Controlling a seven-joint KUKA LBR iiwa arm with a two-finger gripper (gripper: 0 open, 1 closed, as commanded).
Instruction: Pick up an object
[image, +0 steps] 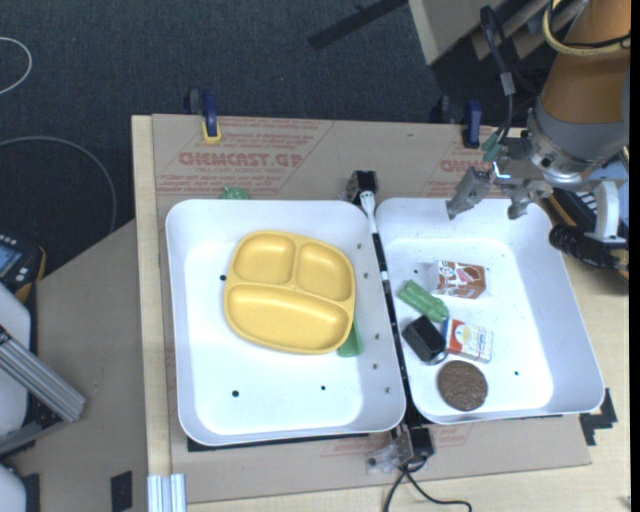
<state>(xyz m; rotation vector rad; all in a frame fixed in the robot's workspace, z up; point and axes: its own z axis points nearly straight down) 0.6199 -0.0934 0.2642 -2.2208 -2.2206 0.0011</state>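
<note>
A: Start at the table's left; what sits there?

B: The left bin (190, 330), a shallow white tray; a yellow divided plate (290, 292) with three compartments lies in its upper middle, nearer the far edge than the near one; a green scrap (349, 345) peeks out from under the plate's right side, close to the wall the two bins share; another small green piece (234, 193) lies on the table just beyond the bin's far left corner.

A: And the right bin?

B: The right bin (565, 330) touches the left one along that shared wall; its things cluster in the left half; a green block (422, 299) lies tilted nearest the wall; a black object (425, 338) sits just below it, touching or nearly so; a red-and-white packet (460, 279) lies toward the far edge; a smaller white packet with red and blue print (470, 341) lies beside the black object; a brown round disc (463, 385) rests near the bin's front edge.

A: Where is the arm?

B: The gripper (494, 203) hangs over the right bin's far edge, by the table's far right corner, well apart from every object; the fingers (462, 198) are spread apart, pointing down, and nothing lies between them; the orange band (590, 90) shows above the wrist.
</note>
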